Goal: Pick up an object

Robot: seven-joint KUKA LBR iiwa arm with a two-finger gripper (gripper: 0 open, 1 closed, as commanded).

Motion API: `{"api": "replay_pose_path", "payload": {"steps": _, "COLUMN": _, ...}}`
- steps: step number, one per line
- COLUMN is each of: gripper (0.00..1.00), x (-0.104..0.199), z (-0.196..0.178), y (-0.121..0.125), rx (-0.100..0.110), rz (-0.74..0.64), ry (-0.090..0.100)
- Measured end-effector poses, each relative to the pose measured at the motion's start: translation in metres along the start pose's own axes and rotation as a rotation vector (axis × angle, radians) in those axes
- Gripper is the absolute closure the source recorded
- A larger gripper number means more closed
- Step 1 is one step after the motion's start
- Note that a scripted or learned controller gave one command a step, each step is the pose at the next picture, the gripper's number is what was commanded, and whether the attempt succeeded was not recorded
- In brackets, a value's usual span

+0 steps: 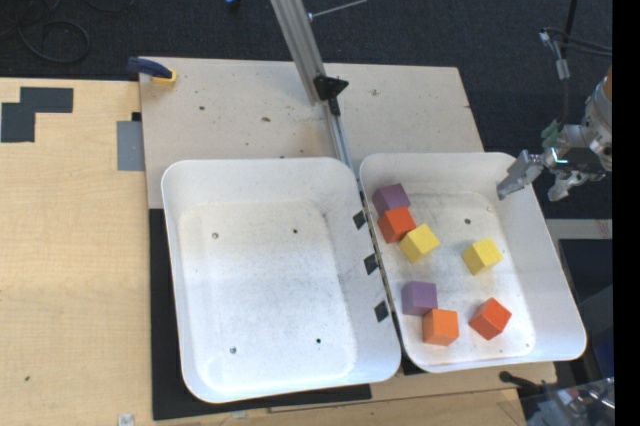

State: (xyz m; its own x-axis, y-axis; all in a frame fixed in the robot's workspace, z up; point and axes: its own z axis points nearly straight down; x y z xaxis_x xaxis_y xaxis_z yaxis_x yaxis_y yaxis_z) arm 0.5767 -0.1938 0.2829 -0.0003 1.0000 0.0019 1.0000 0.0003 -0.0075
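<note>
Blocks are scattered in the right bin (pixel 560 314): seven cubes, none grasped. The end effector (pixel 530 172) is seen at the bin's upper right rim, nothing between its fingers; whether it is released or clenched cannot be told. The nearest cube, a yellow block (pixel 482 255), lies at about seven o'clock from it, well apart.

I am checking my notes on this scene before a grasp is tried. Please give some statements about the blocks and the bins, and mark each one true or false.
1. All the blocks lie in the right bin. True.
2. There are three yellow blocks. False: two, one near the middle and one to its right.
3. The end effector holds a block. False: nothing is seen in it; it is above the bin's upper right rim.
4. A purple block touches an orange block. True.
</note>
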Motion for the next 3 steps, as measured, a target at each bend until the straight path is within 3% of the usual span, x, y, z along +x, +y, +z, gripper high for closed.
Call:
{"api": "replay_pose_path", "payload": {"steps": 1, "gripper": 0.0, "x": 0.0, "z": -0.003, "y": 0.001, "rx": -0.005, "rz": -0.001, "ry": -0.001}}
{"api": "replay_pose_path", "payload": {"steps": 3, "gripper": 0.0, "x": 0.004, "z": 0.118, "y": 0.005, "rx": 0.001, "rz": 0.001, "ry": 0.0}}
